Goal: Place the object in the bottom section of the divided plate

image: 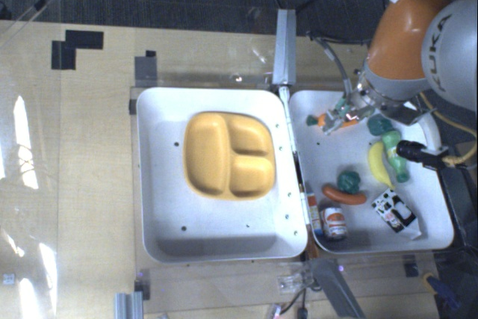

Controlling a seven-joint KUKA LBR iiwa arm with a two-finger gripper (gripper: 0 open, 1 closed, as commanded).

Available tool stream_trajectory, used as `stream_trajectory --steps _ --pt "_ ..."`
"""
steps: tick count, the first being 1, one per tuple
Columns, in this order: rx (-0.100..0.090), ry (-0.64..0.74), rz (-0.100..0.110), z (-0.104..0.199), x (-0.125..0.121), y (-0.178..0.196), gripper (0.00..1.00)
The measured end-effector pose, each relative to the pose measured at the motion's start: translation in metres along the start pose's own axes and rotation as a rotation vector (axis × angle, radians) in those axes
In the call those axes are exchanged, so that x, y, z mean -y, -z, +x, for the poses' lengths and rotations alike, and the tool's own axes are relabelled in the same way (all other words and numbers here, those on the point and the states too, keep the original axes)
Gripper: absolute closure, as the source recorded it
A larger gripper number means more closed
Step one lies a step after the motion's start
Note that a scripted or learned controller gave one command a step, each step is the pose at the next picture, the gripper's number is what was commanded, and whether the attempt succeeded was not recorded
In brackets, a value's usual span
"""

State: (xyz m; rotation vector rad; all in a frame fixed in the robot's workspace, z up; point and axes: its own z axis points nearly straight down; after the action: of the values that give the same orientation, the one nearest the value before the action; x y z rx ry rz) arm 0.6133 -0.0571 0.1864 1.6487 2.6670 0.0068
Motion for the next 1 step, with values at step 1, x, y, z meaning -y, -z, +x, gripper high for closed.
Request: stream_trajectory --steps 1 --pt "0.001 0.456 -0.002 0.0233 -0.0337 0.0007 1.0"
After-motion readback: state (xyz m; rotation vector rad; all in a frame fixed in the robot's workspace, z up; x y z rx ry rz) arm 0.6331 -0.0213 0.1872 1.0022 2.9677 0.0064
